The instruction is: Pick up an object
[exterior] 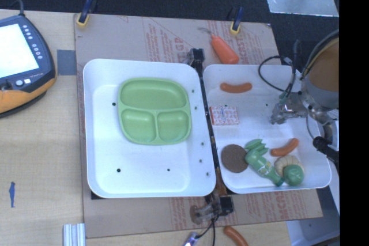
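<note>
A handheld control pendant (pixel 20 63) lies at the bench's left edge. The left bin (pixel 98 173) holds a green divided plate (pixel 154 110) toward its far side. Beyond the two bins, an orange carrot (pixel 223 50) rests on the cardboard sheet (pixel 144 37). The right bin (pixel 314 181) carries a sausage (pixel 236 87) near its far edge, a small printed card (pixel 224 116) beside its left wall, and, along its near edge, a brown disc (pixel 234 158), a green leafy toy (pixel 259 159), a second sausage (pixel 284 147) and a green ball (pixel 293 175) touching a pale item (pixel 283 163). The gripper (pixel 286 109) stands over the bin's right half, near its right wall, apart from every object; whether its jaws are released or clenched cannot be told.
</note>
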Robot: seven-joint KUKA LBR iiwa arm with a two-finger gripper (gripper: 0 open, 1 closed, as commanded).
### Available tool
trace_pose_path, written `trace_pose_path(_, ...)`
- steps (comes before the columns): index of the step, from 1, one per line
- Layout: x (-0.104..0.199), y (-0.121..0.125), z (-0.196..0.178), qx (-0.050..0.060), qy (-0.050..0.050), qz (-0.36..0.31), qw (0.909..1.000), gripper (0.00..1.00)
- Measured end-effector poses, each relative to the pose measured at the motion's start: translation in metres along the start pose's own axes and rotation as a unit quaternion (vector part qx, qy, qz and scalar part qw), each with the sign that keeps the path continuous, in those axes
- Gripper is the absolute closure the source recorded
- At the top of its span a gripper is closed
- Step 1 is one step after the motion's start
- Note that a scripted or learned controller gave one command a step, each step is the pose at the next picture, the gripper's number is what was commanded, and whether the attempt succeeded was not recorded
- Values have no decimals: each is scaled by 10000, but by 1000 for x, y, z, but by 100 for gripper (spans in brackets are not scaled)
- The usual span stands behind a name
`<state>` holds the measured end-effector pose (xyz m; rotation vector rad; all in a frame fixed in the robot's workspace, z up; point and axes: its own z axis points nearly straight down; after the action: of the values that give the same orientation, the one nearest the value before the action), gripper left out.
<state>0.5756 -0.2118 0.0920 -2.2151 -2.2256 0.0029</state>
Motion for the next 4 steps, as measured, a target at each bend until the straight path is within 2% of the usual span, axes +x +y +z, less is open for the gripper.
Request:
trace_pose_path(1, 2, 81, 0, 0, 3, 8, 10000, 0)
trace_pose_path(2, 2, 81, -11, 11, -1, -16, 10000, 100)
trace_pose_path(3, 35, 37, -115, -8, 2, 3, 10000, 100)
trace_pose_path(4, 35, 36, -114, 2, 4, 5, 10000, 0)
